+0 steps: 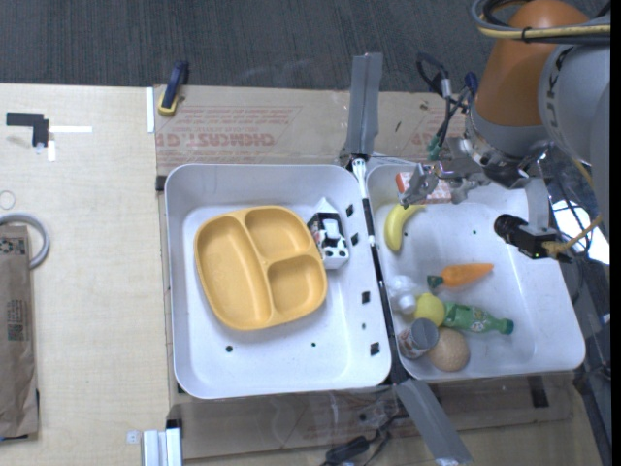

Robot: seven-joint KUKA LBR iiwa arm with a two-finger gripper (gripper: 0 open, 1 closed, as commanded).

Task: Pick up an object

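Note:
The right bin (543,348) holds a banana (396,227) at its far left, an orange carrot (464,275), a yellow lemon (430,310), a green bottle (482,319), a grey can (422,336) and a brown round object (449,350). My gripper (421,184) hangs low over the bin's far left corner, just above the banana's upper tip. A small red and white item (440,193) lies right beside the gripper. I cannot make out whether anything is held.
The left bin (194,357) contains a yellow divided plate (260,265) and a small black and white toy (332,240) by its right wall. A grey divider (364,105) rises between the bins at the back. Cables (446,95) trail near the wrist.

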